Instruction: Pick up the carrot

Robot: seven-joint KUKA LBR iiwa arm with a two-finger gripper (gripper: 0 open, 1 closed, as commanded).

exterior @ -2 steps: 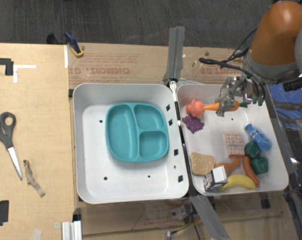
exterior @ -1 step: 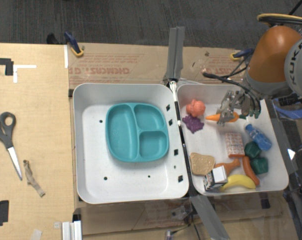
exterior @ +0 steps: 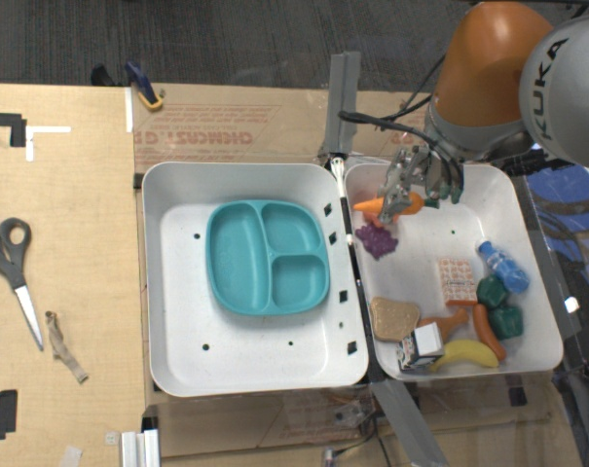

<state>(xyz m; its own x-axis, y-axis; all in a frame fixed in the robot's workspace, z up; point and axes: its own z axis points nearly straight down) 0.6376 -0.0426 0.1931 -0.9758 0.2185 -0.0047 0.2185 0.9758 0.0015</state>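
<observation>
The gripper (exterior: 408,189) is seen low over the right bin's (exterior: 489,188) far left corner, its fingers closed on the carrot (exterior: 384,205), whose orange body sticks out toward the bin's left wall. On the bench's left edge, scissors (exterior: 12,261) are laid. In the left bin (exterior: 167,290), a teal divided tray (exterior: 269,257) is placed near the middle. In the right bin, a purple item (exterior: 377,240) is found just below the carrot; a bread slice (exterior: 395,317) and a banana (exterior: 469,355) are set along the near edge, and a blue bottle (exterior: 503,265) near the right wall.
</observation>
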